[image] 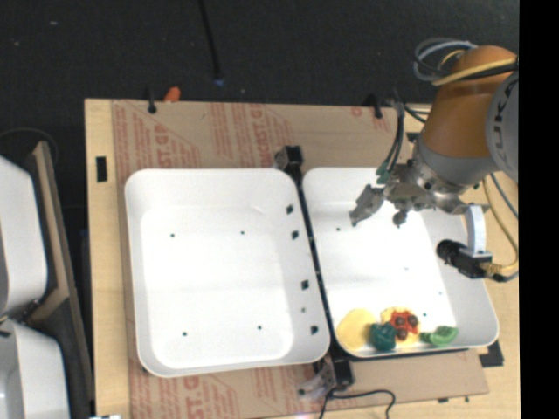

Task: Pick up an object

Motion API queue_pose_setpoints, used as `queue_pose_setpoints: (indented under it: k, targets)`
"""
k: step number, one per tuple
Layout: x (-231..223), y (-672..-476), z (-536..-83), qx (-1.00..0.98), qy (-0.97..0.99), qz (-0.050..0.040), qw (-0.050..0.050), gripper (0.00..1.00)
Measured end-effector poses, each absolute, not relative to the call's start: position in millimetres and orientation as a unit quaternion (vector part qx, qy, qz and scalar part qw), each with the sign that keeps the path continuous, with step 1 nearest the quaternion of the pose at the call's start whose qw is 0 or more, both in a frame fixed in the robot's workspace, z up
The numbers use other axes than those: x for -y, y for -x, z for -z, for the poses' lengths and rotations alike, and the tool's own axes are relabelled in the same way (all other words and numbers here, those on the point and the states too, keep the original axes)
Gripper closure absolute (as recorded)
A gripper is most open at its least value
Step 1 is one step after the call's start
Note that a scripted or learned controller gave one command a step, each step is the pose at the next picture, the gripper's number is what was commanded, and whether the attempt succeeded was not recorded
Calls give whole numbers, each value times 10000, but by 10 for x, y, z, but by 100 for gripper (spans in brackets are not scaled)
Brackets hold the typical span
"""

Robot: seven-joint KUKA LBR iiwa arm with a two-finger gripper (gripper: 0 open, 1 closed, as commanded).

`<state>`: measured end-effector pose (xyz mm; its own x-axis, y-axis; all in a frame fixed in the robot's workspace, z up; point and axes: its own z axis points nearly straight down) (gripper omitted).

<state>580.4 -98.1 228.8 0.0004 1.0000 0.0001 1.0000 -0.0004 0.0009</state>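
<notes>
1. A desk [218,133] covered with brown board is seen from above, and two shallow white bins are carried on it side by side.
2. The left bin [218,269] and the right bin [384,260] are set touching along a dark clipped seam.
3. The grey arm [463,120] with its orange band is seen reaching in from the right over the far part of the right bin.
4. The gripper [383,208] is seen with its two fingers spread apart, and nothing is held between them.
5. A cluster of small toys is found at the near edge of the right bin, well apart from the gripper: a pale yellow disc [354,326], a teal lump [383,336], a red and orange piece [403,320] and a green piece [442,334].
</notes>
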Motion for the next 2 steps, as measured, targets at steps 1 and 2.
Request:
queue_pose_setpoints:
  k: [1,2]
  targets:
    - [1249,-5266,-1563,-7056,-7086,21,-24,0]
    - [1620,-5585,-1063,-7321,-6812,12,-10,0]
